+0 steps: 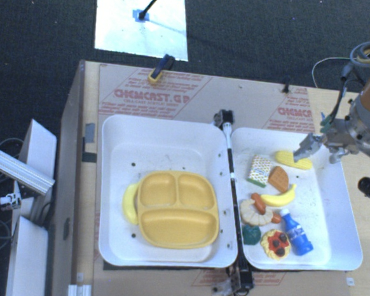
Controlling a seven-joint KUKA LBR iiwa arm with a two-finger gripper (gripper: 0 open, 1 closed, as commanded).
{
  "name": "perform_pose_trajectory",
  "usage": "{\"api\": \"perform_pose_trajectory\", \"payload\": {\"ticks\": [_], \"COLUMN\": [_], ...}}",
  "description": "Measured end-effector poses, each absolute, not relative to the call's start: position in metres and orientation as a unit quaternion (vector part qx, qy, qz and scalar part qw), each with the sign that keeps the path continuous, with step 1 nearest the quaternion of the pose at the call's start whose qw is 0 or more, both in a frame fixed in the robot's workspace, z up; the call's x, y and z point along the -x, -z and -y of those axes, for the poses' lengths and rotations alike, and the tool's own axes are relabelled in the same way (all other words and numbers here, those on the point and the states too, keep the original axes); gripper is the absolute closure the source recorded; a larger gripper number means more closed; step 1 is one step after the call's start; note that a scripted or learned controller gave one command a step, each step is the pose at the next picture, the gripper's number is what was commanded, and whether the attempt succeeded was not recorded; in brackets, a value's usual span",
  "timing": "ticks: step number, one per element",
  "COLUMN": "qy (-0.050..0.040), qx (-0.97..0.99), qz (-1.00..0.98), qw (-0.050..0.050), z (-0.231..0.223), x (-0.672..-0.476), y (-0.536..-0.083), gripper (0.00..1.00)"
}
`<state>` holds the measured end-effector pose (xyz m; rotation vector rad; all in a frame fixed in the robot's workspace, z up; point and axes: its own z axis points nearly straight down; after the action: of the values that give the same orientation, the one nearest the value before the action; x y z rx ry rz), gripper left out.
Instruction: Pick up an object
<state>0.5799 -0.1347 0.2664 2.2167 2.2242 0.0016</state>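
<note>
The right bin [340,207] holds several toy foods. A yellow wedge [293,160] lies near its back, with a white-and-green block [259,170] and a brown piece [279,178] beside it. In front of these lie a banana [279,197], a round beige piece [254,213], a green lump [251,234], a small pizza [276,243] and a blue bottle [295,233]. My gripper [321,150] hovers over the bin's back right, just right of the yellow wedge. Its fingers [307,147] are spread open with nothing between them.
The left bin [116,171] holds a yellow divided plate [177,209] with a yellow curved piece [129,202] tucked at its left side. A black clip [224,118] sits at the back where the bins meet. Cables [332,66] loop above the arm.
</note>
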Motion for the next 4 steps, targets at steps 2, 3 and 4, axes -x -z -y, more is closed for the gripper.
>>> {"api": "perform_pose_trajectory", "payload": {"ticks": [2, 3, 4], "qy": [-0.0044, -0.0064, -0.0009], "qx": [-0.705, -0.705, -0.706], "qz": [-0.709, -0.709, -0.708], "qw": [0.009, 0.012, 0.001], "z": [0.157, 0.158, 0.107], "x": [-0.668, -0.67, -0.58], "y": [-0.102, -0.114, -0.168], "gripper": [0.0, 1.0, 1.0]}}
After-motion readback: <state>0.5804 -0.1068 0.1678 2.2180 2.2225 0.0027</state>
